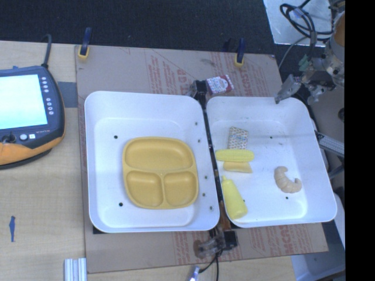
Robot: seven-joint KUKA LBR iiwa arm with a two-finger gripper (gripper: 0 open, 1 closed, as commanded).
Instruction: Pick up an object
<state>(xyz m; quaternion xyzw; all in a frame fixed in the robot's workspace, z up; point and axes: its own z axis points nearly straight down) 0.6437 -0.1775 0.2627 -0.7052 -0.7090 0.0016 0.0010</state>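
Note:
The right bin [304,122] holds several items. A yellow corn cob [234,155] lies by its left wall, with a pale yellow wedge [238,167] touching it just below. A yellow bottle-shaped piece [233,198] lies at the front left. A tan croissant-like piece [287,180] sits to the right, and a small patterned packet [237,137] sits above the corn. My gripper [300,93] hangs over the bin's far right corner, apart from all of them. It is open, with nothing between its fingers [287,91].
The left bin [99,157] holds a yellow divided plate [160,172]. A small red and white packet [218,85] lies on the cardboard behind the bins. A teach pendant [23,116] rests at the far left. Blue clamps [240,50] hold the board's far edge.

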